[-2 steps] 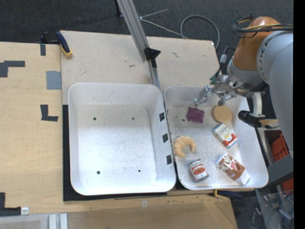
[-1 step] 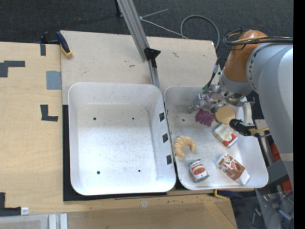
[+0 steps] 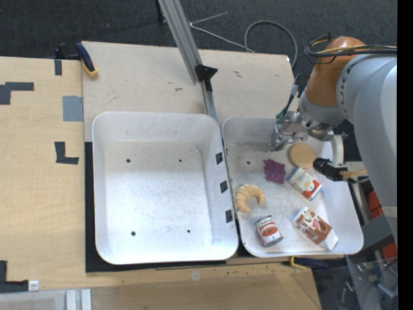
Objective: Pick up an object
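Right bin (image 3: 352, 237): croissant (image 3: 249, 197) at 9 o'clock, can (image 3: 268, 230) at 6, carton (image 3: 313, 227) at 4, grapes (image 3: 274, 171), box (image 3: 304, 183), disc (image 3: 301, 155). Gripper (image 3: 281, 139) at 12, finger state unclear.

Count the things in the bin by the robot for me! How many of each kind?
Croissant: 1
Purple grape bunch: 1
Round tan disc: 1
Can: 1
Small cartons: 2
Total: 6
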You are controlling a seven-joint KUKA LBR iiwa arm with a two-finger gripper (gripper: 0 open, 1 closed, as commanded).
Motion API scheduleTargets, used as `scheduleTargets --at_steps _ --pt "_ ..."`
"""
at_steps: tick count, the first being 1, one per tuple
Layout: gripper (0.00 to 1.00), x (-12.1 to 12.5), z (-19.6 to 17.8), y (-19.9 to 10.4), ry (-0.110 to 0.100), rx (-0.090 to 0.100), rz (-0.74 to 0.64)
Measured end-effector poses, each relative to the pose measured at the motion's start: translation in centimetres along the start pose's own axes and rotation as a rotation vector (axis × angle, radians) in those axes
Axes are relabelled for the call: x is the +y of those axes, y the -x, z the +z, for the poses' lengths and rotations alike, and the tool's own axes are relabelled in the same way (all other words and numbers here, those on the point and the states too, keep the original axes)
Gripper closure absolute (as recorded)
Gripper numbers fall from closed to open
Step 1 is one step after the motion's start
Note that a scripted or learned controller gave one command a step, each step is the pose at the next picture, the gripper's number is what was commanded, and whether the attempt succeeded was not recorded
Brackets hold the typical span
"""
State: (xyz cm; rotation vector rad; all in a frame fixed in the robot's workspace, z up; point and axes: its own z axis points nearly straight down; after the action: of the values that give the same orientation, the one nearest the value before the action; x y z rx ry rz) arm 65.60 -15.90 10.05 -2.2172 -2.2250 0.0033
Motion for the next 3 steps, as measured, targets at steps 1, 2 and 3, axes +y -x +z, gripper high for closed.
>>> scheduleTargets --at_steps 1,2,3 --pt "1.00 1.1 -5.3 -0.4 0.007 0.000 0.001" --pt "1.00 1.6 -11.3 0.3 0.008 -0.001 0.001" --pt "1.00 0.9 -17.3 0.5 0.008 -0.001 0.002"
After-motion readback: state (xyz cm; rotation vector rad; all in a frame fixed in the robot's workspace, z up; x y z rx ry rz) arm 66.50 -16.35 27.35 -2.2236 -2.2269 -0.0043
